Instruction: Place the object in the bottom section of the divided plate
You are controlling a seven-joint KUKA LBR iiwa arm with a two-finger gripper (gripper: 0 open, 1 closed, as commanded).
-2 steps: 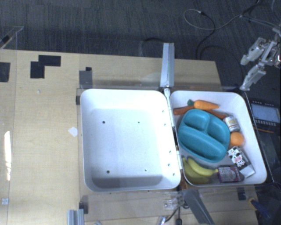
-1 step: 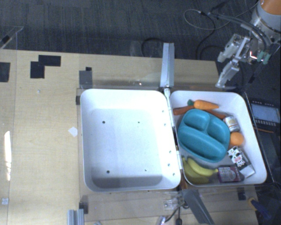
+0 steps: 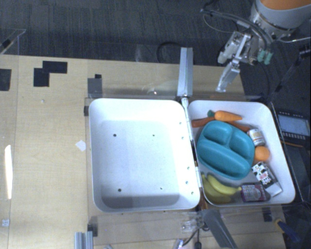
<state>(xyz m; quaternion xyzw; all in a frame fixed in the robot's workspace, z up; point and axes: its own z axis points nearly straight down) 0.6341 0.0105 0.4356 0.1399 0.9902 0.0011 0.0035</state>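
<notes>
Teal divided plastic plate (image 3: 226, 151) is logged in right white bin (image 3: 275, 121); two-finger gripper (image 3: 228, 78) is hung beyond the plate's far side; grip state cannot be told.

Grey arm (image 3: 272, 12) with orange band, black cables, silvery hand (image 3: 228, 78) with teal fittings.

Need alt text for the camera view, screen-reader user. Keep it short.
A teal divided plate lies in the right white bin, crowded by a carrot, an orange, a banana and small packages. The gripper hangs above the bench beyond that bin's far edge. The left white bin sits beside it.
</notes>
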